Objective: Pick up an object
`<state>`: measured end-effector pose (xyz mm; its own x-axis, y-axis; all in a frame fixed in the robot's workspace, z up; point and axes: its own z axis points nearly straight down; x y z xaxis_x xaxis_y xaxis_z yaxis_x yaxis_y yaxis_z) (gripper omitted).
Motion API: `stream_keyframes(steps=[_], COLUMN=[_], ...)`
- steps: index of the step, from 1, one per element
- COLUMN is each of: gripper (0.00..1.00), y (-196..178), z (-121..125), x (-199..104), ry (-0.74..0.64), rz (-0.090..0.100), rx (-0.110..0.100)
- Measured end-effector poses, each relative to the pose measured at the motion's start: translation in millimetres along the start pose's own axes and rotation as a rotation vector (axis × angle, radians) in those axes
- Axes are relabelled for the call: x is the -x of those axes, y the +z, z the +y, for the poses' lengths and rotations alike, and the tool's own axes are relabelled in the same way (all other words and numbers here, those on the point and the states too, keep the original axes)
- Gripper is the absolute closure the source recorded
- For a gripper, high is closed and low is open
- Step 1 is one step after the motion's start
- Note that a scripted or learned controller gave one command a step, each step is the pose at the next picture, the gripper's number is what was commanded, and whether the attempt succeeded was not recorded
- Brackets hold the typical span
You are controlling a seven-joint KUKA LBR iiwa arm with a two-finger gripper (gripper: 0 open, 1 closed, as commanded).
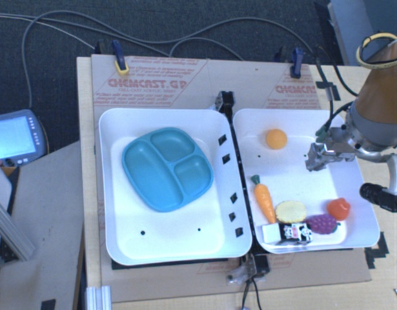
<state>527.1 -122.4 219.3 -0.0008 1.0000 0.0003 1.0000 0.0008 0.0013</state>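
The right bin [295, 123] holds an orange ball [275, 139] near its back, a toy carrot [264, 201] at the left, a pale yellow round piece [290, 210], purple grapes [321, 224], a red tomato-like piece [339, 208] and a small black-and-white box [294, 233] along the front. My gripper [317, 159] hangs over the right side of this bin, to the right of the orange ball and above the red piece. Nothing shows between its fingers.
The left bin [121, 231] holds a blue divided plate [167, 168]. Black clips [225, 101] run along the wall between the bins. Blue clamps [120, 60] hold the cardboard base at the back. A handheld screen [14, 136] sits off the bench at left.
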Motion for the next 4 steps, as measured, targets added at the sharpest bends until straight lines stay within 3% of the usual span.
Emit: stream_keyframes(steps=[3,4], gripper=[1.0,1.0], y=[9,8], z=[-20,-19], x=[-145,-209], ry=[-0.004,-0.007], rz=[0.003,0.003], rx=[-0.004,-0.002])
